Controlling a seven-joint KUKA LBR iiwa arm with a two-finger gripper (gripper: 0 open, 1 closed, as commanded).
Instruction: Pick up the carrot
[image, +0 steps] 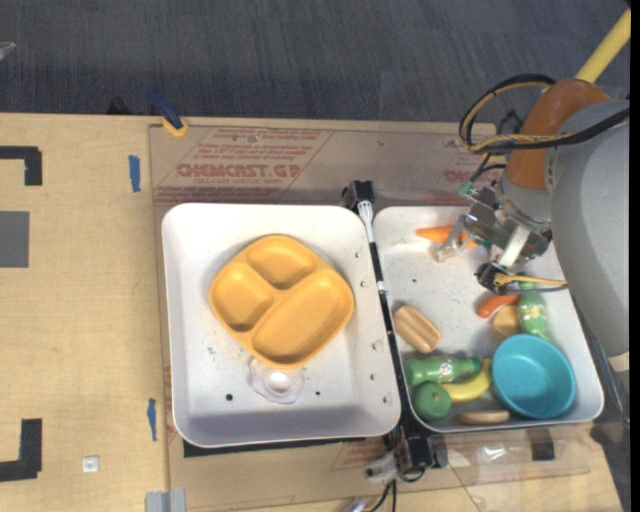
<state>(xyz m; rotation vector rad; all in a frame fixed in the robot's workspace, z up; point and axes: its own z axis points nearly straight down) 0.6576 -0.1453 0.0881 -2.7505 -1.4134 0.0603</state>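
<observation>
Gripper (478, 243) sits low over the far part of the right bin (590, 405), arm reaching in from the right side of the view. Finger parts are a jumble of grey and black from this angle; cannot tell how far apart they stand, and nothing is visibly held between them.

Carrot (436, 234): small orange piece lying on the bin floor just beside the gripper, on its left and slightly toward the far wall. Long axis runs roughly left-right across the view, more or less in line with the direction from the gripper out to it. Whether a fingertip touches its near end is too close to call. It lies alone, no neighbour crowding it.

A second orange piece (495, 305) lies on the gripper's near side, next to a green bottle (534, 315); could be a second carrot-like toy, unsure. Further toward the front: bread roll (416, 327), blue bowl (533, 375), banana (470, 385), green fruit (432, 401).

Left bin (190, 330), well off to the gripper's left, holds a yellow divided plate (282, 297).

Judgement: the coming move turns on a short shift left so the fingers straddle the carrot across its short width, not end-on
</observation>
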